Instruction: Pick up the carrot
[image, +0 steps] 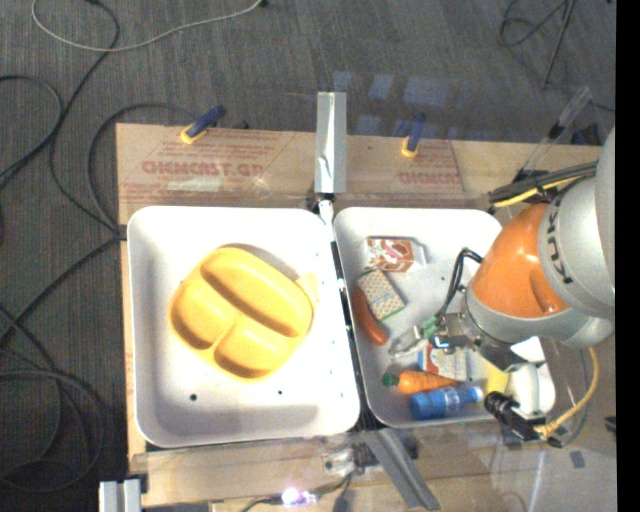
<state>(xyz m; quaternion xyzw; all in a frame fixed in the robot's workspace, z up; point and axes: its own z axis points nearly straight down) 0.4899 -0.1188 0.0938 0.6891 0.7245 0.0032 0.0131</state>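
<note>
Two white bins sit side by side. We see the left bin (150, 400) holding a yellow divided tray (242, 311), while the right bin (352, 300) carries the clutter. The carrot (424, 381) lies near the right bin's front wall, touching the blue bottle (443, 402) in front of it. Our gripper (440, 335) hangs just behind the carrot, low over the pile, likely poised for a grasp; whether it is parted or closed we cannot tell. A checkered packet (382, 294), a red sausage (368, 318) and a red box (391, 254) lie farther back.
</note>
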